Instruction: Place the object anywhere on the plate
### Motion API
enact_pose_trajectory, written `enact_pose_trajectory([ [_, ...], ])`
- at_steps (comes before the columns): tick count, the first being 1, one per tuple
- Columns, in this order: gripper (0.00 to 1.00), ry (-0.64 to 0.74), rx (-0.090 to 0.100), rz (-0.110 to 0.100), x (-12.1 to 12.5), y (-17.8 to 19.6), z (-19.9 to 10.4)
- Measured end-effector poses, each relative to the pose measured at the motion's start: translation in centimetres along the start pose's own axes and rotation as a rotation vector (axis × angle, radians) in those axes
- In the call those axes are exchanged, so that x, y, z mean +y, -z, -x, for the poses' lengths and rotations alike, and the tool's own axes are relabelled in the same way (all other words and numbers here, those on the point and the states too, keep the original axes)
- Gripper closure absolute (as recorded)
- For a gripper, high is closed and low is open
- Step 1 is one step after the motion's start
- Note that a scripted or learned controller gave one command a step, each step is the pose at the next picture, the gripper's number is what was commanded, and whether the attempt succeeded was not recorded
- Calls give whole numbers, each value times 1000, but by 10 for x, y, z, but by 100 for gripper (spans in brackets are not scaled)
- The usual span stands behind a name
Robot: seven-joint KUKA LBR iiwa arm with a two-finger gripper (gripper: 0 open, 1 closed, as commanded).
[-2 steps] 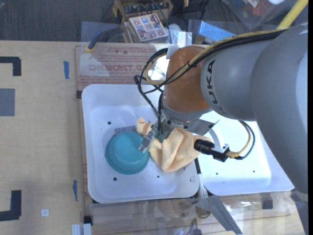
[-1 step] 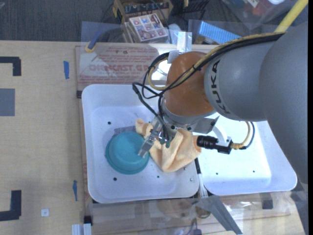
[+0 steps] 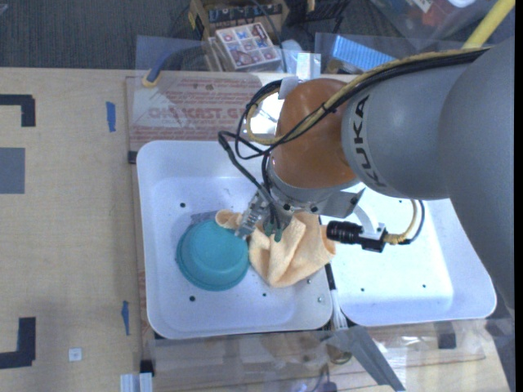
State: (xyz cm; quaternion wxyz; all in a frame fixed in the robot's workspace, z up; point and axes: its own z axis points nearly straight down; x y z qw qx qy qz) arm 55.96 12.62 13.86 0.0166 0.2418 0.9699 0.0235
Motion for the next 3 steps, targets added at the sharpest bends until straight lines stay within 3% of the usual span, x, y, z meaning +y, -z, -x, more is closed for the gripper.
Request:
enact_pose_trajectory([
  [1,100,-179,10,-51,-4,-22,54],
  [2,100,-147,11,-50,16,6,-14],
  [3,100,-63,4,-40,20,-47,61],
])
